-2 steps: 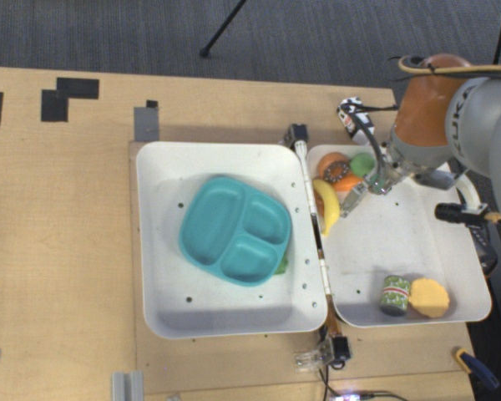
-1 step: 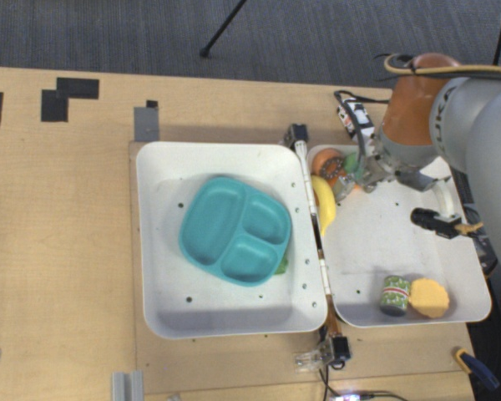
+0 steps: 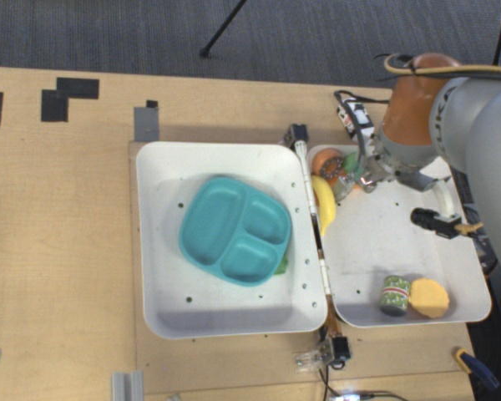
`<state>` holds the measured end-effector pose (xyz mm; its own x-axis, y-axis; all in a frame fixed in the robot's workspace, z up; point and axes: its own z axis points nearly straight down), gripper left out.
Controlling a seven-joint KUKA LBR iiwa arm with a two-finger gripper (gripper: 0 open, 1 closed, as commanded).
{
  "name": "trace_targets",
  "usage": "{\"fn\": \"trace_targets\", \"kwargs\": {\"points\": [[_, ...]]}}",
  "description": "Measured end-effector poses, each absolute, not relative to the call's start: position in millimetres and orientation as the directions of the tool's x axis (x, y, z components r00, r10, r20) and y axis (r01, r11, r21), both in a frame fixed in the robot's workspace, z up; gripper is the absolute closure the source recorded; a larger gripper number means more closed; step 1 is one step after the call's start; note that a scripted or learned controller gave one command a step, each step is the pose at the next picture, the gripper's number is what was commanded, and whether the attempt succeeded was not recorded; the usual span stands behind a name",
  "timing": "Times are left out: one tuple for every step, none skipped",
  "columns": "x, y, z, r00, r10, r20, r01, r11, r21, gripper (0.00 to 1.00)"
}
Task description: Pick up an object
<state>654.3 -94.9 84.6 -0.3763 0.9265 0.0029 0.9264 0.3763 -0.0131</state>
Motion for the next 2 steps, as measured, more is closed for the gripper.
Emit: {"fn": "trace_targets", "kwargs": {"points": [[654.3,-94.9,84.6,-0.376,0.927,0.003,0.926,0.376,-0.013,0.0],[654.3,-94.9,84.6,-0.376,0.927,0.003,0.926,0.376,-0.013,0.0]]}}
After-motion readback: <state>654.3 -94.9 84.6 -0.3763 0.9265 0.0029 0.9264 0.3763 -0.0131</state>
